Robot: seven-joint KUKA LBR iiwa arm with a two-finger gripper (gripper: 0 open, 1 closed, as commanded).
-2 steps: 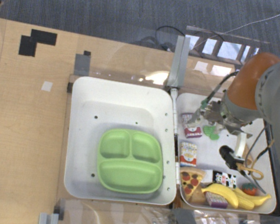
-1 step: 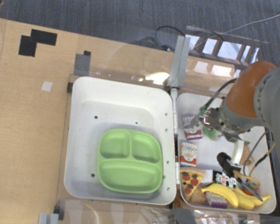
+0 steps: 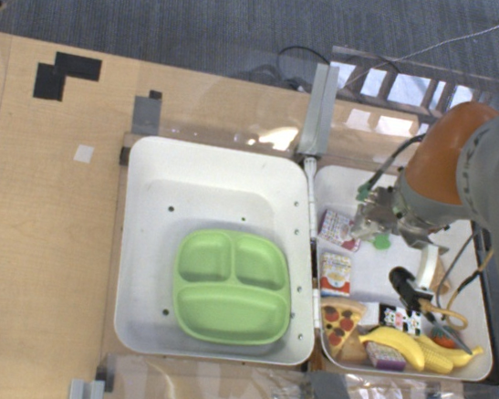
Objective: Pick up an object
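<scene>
My gripper (image 3: 368, 222) hangs over the upper left part of the right bin (image 3: 378, 269), under the grey wrist and its orange band. Just left of it lies a small pink-and-white packet (image 3: 333, 225). A small green piece (image 3: 380, 243) shows right under the gripper; whether it is touched or held is unclear. Lower in the bin lie a red-and-white carton (image 3: 336, 273), a pizza slice (image 3: 339, 323), a banana (image 3: 414, 349) and a purple block (image 3: 384, 356).
The left bin (image 3: 155, 181) holds a green divided plate (image 3: 233, 286). Orange-handled scissors (image 3: 447, 321) and a black-and-white tile (image 3: 398, 318) lie near the right bin's lower right corner. A metal post (image 3: 315, 106) stands between the bins at the back.
</scene>
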